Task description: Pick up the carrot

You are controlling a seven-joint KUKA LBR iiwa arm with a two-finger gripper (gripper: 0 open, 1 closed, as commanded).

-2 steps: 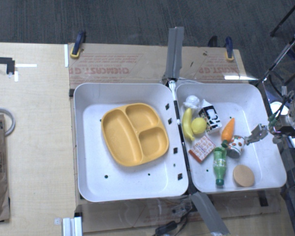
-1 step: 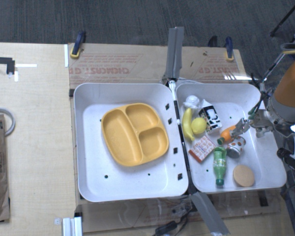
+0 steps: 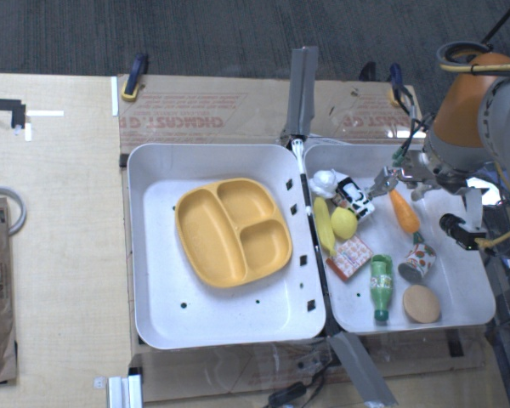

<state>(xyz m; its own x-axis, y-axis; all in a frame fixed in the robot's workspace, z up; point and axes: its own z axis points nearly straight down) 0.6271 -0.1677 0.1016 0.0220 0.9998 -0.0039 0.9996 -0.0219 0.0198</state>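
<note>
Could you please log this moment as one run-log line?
gripper: above right bin, beside carrot's top | carrot: lying in bin, not gripped | grasp: pending

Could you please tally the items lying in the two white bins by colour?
Yellow: 3, the divided plate, banana, lemon
Orange: 1, the carrot
Green: 1, the bottle
Tan: 1, the round disc
White or mixed: 4
Total: 10

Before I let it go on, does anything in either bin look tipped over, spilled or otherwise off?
Nothing looks spilled or broken. The green bottle lies on its side in the right bin, and the small can beside it looks tilted. The carrot lies loose near the gripper. The yellow plate sits flat in the left bin.
</note>
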